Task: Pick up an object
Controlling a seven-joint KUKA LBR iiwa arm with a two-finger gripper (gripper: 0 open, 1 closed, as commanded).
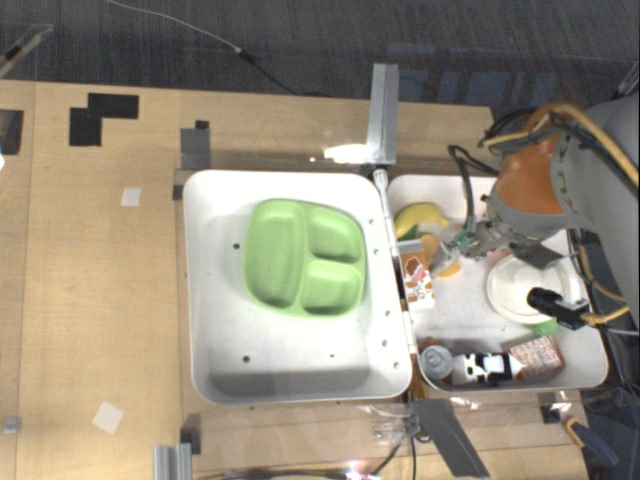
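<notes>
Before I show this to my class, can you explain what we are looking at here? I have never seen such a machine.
One camera looks down at a slant on a wooden bench with two white bins. The left bin holds a green divided tray. A grey robot arm reaches in from the right; its gripper is low over the right bin. That bin holds a banana, a white plate, a bottle and small packets. I cannot tell whether anything is held.
</notes>
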